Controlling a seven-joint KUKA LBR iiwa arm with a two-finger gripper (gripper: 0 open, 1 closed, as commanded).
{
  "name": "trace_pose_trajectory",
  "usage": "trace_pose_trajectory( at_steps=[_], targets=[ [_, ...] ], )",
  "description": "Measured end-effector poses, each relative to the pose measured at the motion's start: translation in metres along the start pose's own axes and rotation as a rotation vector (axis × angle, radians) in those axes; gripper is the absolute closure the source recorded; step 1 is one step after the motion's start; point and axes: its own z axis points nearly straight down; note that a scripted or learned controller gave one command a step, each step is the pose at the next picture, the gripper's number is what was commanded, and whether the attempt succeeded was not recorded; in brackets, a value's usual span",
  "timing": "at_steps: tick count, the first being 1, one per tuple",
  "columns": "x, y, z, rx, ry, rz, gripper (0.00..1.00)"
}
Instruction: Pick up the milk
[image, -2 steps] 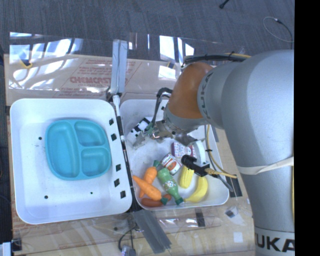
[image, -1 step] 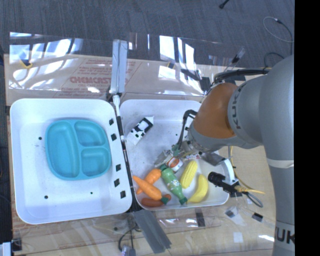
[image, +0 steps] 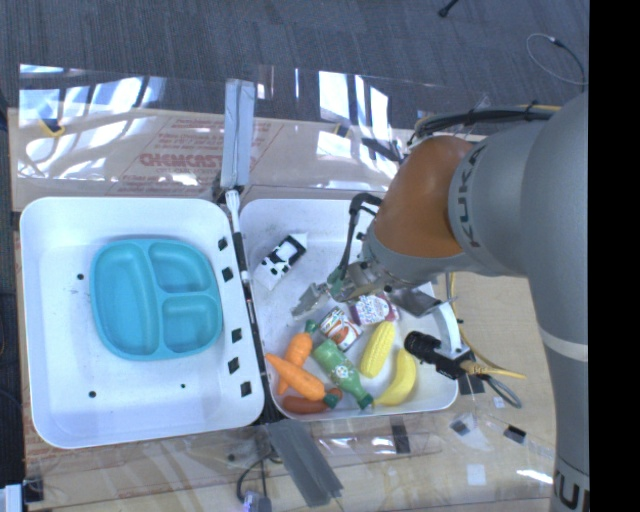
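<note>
Lying milk carton (image: 282, 254), long axis diagonal

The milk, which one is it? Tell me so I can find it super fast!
Look in the right-hand white bin, the one with the toy food, not the one holding the blue tray. The milk lies alone near its upper left. It is the small white carton with black patches; the colourful food is piled lower down.

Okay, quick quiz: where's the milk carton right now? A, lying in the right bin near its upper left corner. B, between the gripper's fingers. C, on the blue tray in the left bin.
A: the milk carton lies in the right bin near its upper left corner, apart from the gripper.
</note>
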Motion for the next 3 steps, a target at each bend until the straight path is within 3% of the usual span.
trace_pose_trajectory(
  at_steps=[1, 2, 3],
  targets=[
    [-0.03, 0.072, 0.068, 0.001, 0.0, 0.215, 0.0],
    [-0.028, 0.011, 0.047, 0.002, 0.002, 0.122, 0.0],
    [-0.035, 0.066, 0.067, 0.001, 0.0, 0.285, 0.0]
  ],
)
